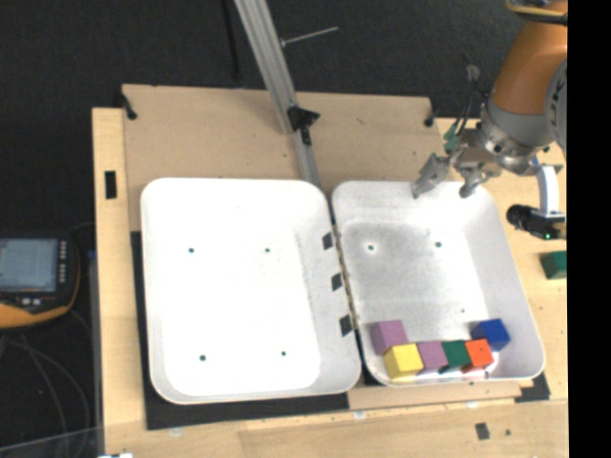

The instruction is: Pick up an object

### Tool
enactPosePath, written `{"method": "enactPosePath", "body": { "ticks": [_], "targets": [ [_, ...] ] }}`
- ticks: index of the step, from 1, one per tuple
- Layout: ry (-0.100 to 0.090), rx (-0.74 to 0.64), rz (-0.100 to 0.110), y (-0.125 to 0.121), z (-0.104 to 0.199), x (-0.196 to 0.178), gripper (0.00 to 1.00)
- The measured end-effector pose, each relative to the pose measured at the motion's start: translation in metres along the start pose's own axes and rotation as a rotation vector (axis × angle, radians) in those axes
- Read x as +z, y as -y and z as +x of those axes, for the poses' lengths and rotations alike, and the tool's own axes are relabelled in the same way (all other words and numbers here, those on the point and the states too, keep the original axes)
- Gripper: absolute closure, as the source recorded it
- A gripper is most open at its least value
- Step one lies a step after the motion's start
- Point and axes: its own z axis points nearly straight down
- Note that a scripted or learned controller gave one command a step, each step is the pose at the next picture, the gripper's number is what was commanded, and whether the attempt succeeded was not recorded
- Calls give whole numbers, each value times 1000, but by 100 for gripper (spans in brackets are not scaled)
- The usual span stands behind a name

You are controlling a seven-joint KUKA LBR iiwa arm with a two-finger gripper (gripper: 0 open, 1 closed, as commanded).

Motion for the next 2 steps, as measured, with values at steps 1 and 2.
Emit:
{"method": "enactPosePath", "body": {
  "ticks": [1,2],
  "targets": [
    [-5,2,4,11,93,80,0],
    [-2,10,-6,9,87,64,100]
  ]
}}
